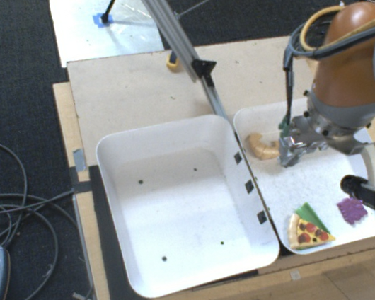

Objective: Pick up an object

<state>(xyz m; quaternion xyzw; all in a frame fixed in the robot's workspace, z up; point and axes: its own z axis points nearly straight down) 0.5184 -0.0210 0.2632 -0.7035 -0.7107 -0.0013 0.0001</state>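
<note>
In the right bin (pixel 322 179) lie a tan croissant (pixel 259 146) at the far left, a pizza slice (pixel 308 230) with a green piece behind it near the front, and a purple toy (pixel 352 210) at the front right. My gripper (pixel 290 153) hangs over the bin just right of the croissant, its tip close to the croissant's right end. The arm's orange band and grey wrist cover the bin's far right part. Nothing shows between the fingers.
The left bin (pixel 183 204) stands beside the right one, separated by a rim with black markers. A metal pole (pixel 177 32) slants across the bench behind the bins. Cables and a pendant lie on the floor at left.
</note>
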